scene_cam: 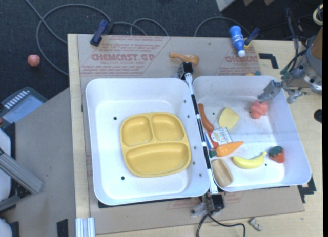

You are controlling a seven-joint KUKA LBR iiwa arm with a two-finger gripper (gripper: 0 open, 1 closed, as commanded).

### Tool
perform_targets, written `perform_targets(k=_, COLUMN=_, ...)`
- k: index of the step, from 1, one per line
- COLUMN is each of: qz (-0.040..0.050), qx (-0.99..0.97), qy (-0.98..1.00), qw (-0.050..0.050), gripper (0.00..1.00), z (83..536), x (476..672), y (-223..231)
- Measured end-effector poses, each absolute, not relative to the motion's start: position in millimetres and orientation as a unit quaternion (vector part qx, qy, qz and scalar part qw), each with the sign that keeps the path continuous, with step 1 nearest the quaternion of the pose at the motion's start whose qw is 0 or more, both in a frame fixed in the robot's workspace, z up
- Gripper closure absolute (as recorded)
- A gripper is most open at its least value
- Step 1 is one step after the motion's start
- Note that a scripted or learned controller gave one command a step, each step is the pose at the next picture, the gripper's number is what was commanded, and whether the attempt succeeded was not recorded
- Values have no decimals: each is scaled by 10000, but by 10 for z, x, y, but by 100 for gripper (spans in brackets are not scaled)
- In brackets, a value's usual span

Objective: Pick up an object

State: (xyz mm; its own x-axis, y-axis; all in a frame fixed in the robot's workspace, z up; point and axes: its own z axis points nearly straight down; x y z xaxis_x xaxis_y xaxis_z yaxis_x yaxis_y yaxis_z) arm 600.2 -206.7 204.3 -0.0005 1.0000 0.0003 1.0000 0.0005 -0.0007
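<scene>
Where the right bin (294,128) meets its far wall, a small pinkish-red toy (259,109) sits on the white floor, and the end effector (270,91) hangs just beyond it, one grey finger (267,93) slanting down toward it. Whether the end effector is open or closed I cannot tell from this angle, and nothing visibly sits between its fingers. Nearer than the pink toy lie a yellow wedge (228,117), a carrot (229,148), a banana (249,161) and a strawberry (277,154). A small labelled packet (221,135) lies touching the carrot. Left of the right bin, the left bin (102,98) carries a yellow divided plate (154,143). Beyond the right bin, on the counter (128,51), lies a blue-and-white bottle (237,40).
</scene>
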Motion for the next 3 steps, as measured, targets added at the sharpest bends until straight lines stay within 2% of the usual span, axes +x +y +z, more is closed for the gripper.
perform_targets(k=1, qz=0, qx=-7068, qy=-7074, qw=4, gripper=0, z=842, x=6005, y=-2072)
perform_targets(k=2, qz=-9, qx=-7064, qy=-7078, qw=-11, gripper=0, z=850, x=6441, y=-1652)
perform_targets(k=3, qz=-8, qx=-7063, qy=-7079, qw=-30, gripper=100, z=954, x=6445, y=-1660)
